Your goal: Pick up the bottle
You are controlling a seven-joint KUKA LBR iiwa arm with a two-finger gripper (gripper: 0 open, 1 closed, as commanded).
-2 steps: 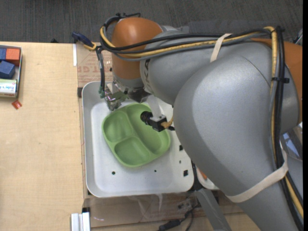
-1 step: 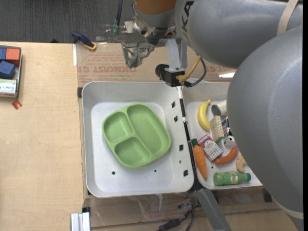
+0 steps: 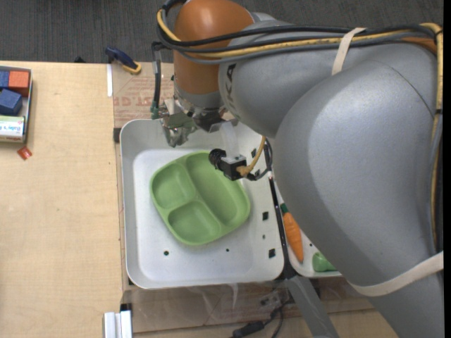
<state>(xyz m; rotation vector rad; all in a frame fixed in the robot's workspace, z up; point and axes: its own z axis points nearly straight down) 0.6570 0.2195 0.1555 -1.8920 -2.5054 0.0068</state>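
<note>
My gripper (image 3: 177, 129) hangs below the orange wrist band (image 3: 204, 41) over the far left corner of the left white bin (image 3: 141, 259). It sits just beyond the far rim of a green divided plate (image 3: 201, 199) that lies in that bin. The big grey arm (image 3: 352, 153) covers most of the right bin and whatever lies under it. I see nothing held at the gripper.
An orange carrot-shaped item (image 3: 293, 239) and a small green piece (image 3: 322, 263) peek out from under the arm in the right bin. A black cable fitting (image 3: 227, 163) hangs over the plate's far edge. A box of coloured blocks (image 3: 14, 101) rests on the wooden bench at left.
</note>
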